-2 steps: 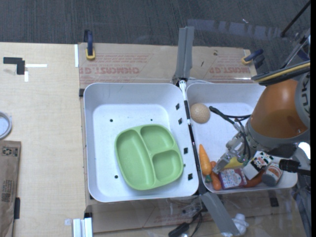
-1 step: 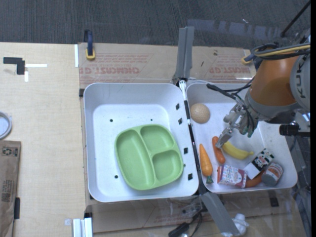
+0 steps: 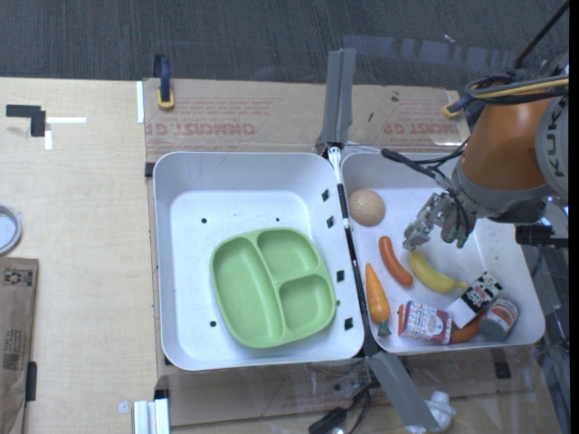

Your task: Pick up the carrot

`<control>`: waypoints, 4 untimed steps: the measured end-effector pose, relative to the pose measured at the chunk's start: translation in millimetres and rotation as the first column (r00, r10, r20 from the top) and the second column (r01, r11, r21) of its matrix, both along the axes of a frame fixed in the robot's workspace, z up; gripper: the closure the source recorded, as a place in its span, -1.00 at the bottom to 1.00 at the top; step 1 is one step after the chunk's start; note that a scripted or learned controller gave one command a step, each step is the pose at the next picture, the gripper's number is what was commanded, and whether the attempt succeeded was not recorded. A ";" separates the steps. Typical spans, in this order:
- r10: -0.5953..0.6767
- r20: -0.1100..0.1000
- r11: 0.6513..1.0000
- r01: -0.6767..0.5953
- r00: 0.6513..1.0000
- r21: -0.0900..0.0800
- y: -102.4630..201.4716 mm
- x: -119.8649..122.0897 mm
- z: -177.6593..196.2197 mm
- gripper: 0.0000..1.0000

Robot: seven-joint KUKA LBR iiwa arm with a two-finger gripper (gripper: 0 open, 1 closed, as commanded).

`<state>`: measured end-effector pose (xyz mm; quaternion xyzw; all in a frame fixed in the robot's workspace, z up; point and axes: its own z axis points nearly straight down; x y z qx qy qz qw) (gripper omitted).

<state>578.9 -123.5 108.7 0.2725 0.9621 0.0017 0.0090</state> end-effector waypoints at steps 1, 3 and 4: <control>0.159 -0.013 0.987 -0.159 0.987 0.000 -66.1 7.8 57.3 1.00; 0.323 -0.017 0.946 -0.323 0.946 0.002 23.6 -32.1 0.4 -1.00; 0.228 -0.019 0.974 -0.228 0.973 0.003 27.9 -101.5 -17.5 -1.00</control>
